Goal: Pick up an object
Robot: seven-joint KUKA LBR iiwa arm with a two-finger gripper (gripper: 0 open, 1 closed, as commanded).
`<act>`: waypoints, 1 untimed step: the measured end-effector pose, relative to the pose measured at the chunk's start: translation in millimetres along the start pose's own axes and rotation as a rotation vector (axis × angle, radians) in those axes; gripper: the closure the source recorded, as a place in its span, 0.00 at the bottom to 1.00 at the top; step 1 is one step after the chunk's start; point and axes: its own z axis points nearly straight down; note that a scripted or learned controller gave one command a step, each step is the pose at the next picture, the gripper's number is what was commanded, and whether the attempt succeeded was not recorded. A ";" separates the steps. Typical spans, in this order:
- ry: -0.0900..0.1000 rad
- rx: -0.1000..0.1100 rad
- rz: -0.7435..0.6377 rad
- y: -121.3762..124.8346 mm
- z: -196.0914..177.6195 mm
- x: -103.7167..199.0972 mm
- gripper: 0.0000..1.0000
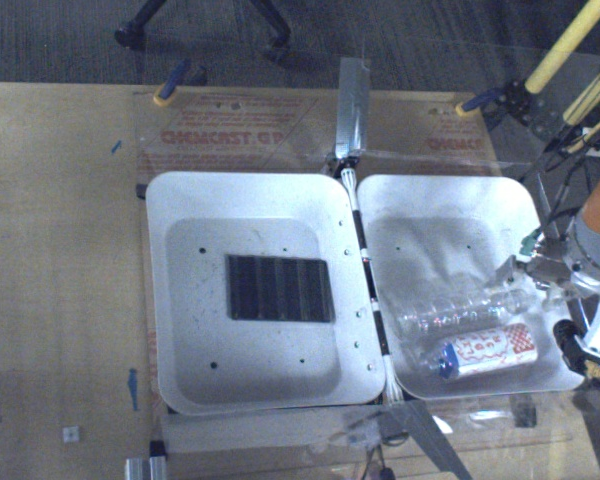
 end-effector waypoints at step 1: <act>0.001 -0.006 -0.078 -11.4 38.4 -13.4 0.00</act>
